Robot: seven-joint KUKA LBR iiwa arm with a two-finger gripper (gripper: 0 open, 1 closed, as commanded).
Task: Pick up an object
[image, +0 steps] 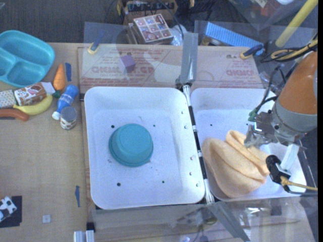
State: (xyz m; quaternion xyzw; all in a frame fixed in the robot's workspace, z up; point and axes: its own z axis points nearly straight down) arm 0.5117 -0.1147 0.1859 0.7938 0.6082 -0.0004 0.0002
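Yellow cloth [228, 169]; cardboard lettering [110, 69] illegible

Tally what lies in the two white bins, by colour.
Teal: 1, the bowl
Yellow-tan: 1, the cloth heap, counted as one because its folds cannot be told apart
Total: 2

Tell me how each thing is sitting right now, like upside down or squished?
teal bowl: upside down in the left bin
yellow cloth: crumpled in folds in the right bin
gripper: low over the yellow cloth
blue bottle: lying on its side on the table
small can: standing upright
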